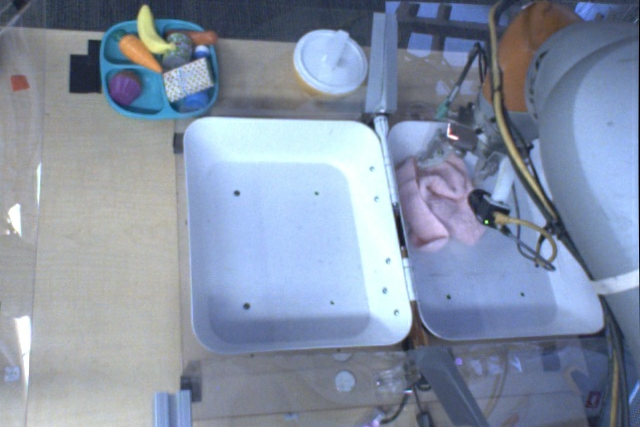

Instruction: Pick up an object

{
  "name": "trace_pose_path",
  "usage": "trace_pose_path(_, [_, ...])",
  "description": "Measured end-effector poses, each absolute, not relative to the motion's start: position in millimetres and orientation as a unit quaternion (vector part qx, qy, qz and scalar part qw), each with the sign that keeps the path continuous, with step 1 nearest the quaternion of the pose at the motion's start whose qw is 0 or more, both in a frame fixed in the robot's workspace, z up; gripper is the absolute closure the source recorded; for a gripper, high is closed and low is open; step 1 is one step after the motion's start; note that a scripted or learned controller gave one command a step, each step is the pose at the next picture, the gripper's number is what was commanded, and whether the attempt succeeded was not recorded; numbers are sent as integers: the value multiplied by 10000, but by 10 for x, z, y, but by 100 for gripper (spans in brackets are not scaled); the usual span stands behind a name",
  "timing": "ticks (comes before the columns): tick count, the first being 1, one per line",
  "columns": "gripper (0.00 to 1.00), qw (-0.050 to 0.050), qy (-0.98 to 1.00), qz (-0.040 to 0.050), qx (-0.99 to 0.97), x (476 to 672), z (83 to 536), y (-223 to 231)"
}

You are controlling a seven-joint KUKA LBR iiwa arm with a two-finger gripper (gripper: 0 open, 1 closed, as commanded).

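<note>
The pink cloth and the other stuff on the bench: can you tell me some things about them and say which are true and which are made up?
1. The pink cloth lies in the right bin. True.
2. The pink cloth sits in the middle of the left bin. False: it is in the right bin, near that bin's left wall.
3. A blue tray with a toy banana in it sits beyond the left bin's far left corner. True.
4. The white lidded cup stands inside the right bin. False: it stands on the bench beyond the bins.
5. The pincer is over the right bin, by the cloth's far end. True.
</note>
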State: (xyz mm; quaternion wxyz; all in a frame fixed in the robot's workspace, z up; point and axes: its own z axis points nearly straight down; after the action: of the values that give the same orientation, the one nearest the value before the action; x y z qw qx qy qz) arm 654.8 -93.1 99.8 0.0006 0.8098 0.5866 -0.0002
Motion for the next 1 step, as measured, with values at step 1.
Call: trace_pose_path(1, [0,40,6312,37,7756,6321,881,-938])
